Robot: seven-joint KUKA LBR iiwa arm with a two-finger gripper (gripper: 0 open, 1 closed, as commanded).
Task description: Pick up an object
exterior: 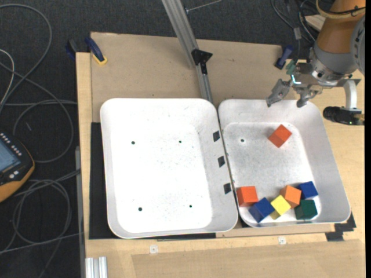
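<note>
Tool (287, 95) splayed open over bin rim; orange cube (280, 136) below.

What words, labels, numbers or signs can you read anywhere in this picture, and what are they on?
None can be read.
The handheld pendant at the left edge has a lit screen, but whatever it displays is too small and blurred to read.
The blocks, such as the lone orange block, have plain faces with no markings.
Both bins, left and right, carry dark dots and small black tabs, not text.
</note>
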